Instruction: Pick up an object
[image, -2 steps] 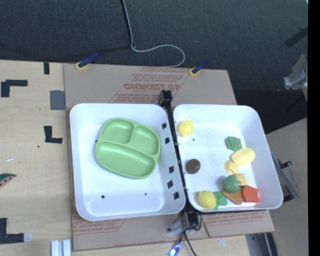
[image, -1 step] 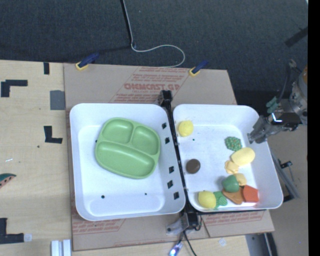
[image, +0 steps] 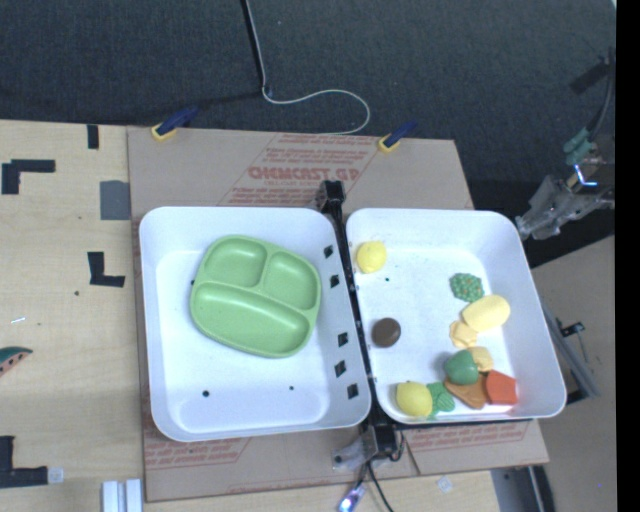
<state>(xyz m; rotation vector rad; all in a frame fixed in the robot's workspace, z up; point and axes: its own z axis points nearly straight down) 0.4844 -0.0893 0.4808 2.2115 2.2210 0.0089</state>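
At the bottom right of the frame, nearest the camera, a cluster of toy foods crowds the lower corner of the right bin (image: 505, 232): a yellow lemon (image: 414, 399), a green vegetable piece (image: 461, 366), an orange-red piece (image: 499, 387) and a pale yellow piece (image: 485, 313) just above them. A little higher sit a small brown round piece (image: 386, 331) near the divider, a knobbly green piece (image: 465, 286) and a small yellow ball (image: 370, 256) toward the bin's upper left. In the left bin (image: 160, 235), a green divided plate (image: 256, 295) lies alone. Farther back, at the right edge beyond the bin's corner, the end effector (image: 560, 205) hangs off the tabletop (image: 50, 250), well apart from every object; whether it is released or clenched I cannot tell. Judging by this, nothing is picked yet: choosing a piece, descending, closing and lifting all remain.
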